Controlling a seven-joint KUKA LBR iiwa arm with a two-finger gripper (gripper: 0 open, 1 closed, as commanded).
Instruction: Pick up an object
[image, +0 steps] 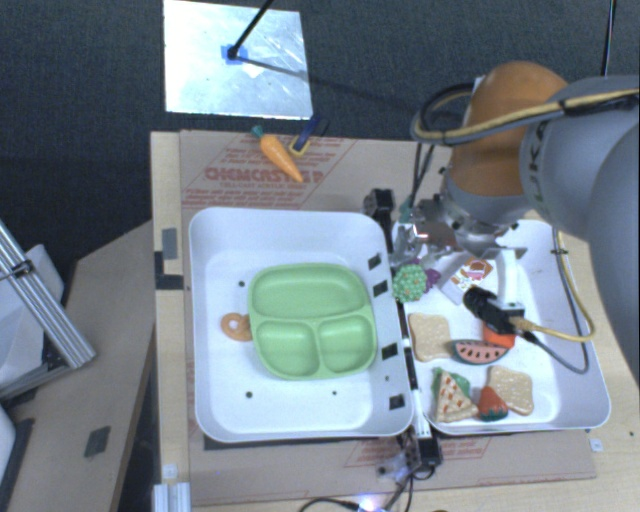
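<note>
A tan wooden bench (120, 300) carries a sheet of brown cardboard (330, 165) printed in red, and on that sit two shallow white bins side by side. The left bin (215, 395) holds a green divided plate (308, 318) with three compartments, lying flat near the bin's middle, and a small orange ring-shaped toy (237, 326) touching the plate's left edge. The right bin (575, 400) holds a scatter of toy food: a green bumpy ball (409, 283) at its left wall, a slice of toast (430, 335) just below it, a watermelon wedge (478, 352) beside the toast, a pizza slice (452, 395), a strawberry-like piece (491, 401) and another toast piece (513, 389) near the front wall.

The grey arm (585, 140) with its orange band (505, 125) reaches in from the right, and the gripper (412, 250) hangs low over the rear left corner of the right bin, just above the green ball. Its fingers blur into dark hardware there, so I cannot tell whether they are parted or closed, nor whether anything sits between them.

Behind the bins, an orange toy carrot (279, 157) lies on the cardboard. Beyond it a shiny foil-like square (238, 60) rests against dark blue-grey fabric (70, 100) that backs the scene. An aluminium frame (40, 305) stands at the left edge.
</note>
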